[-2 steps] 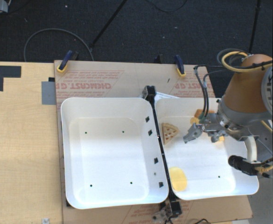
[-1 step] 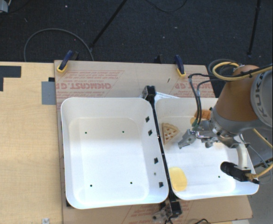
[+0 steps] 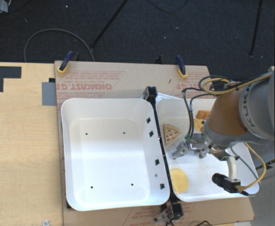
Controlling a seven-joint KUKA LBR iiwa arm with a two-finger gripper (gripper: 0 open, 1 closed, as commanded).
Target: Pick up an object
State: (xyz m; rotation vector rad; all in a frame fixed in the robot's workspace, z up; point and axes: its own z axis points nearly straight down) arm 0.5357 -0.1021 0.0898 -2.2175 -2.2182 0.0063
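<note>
Camera view puts my gripper (image 3: 180,150) at right of centre in the right bin (image 3: 200,194), its grip state unreadable to me, with the triangular waffle piece (image 3: 170,134) just up-left and the yellow disc (image 3: 178,180) below it.

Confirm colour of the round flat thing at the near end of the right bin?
Pale yellow, plain, no pattern. The round flat object shows clearly in the camera view.

Yellow disc (image 3: 179,180), white bins (image 3: 76,109), orange-banded arm (image 3: 236,114)
</note>
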